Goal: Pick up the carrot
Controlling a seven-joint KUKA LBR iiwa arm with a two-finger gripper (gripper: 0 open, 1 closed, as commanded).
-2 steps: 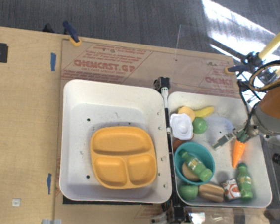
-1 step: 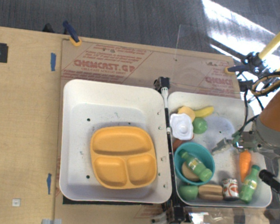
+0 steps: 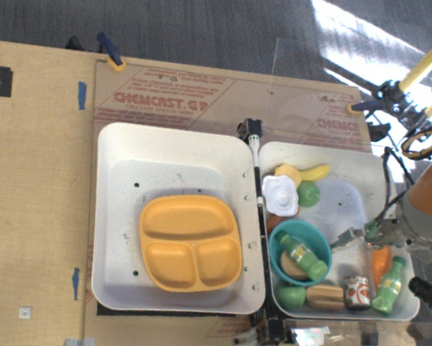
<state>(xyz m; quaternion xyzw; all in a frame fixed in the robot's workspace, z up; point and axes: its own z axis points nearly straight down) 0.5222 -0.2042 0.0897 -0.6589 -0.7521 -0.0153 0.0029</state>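
Reaching fingers (image 3: pixel 364 235) above carrot (image 3: pixel 379 264)

The carrot (image 3: pixel 379 263), lying just below the gripper (image 3: pixel 369 235), is looking like smooth, slightly glossy orange plastic, and the green bottle (image 3: pixel 389 285) beside it is shining like glossy plastic too. The right bin (image 3: pixel 342 191) under the fingers is showing a matt white plastic wall, as is the left bin (image 3: pixel 114 196), which is holding a matt yellow plastic tray (image 3: pixel 190 242). Both are sitting on dull, rough brown cardboard (image 3: pixel 170 98).

Green bottle (image 3: pixel 389 286) and can (image 3: pixel 356 291) crowd the carrot (image 3: pixel 379 264).
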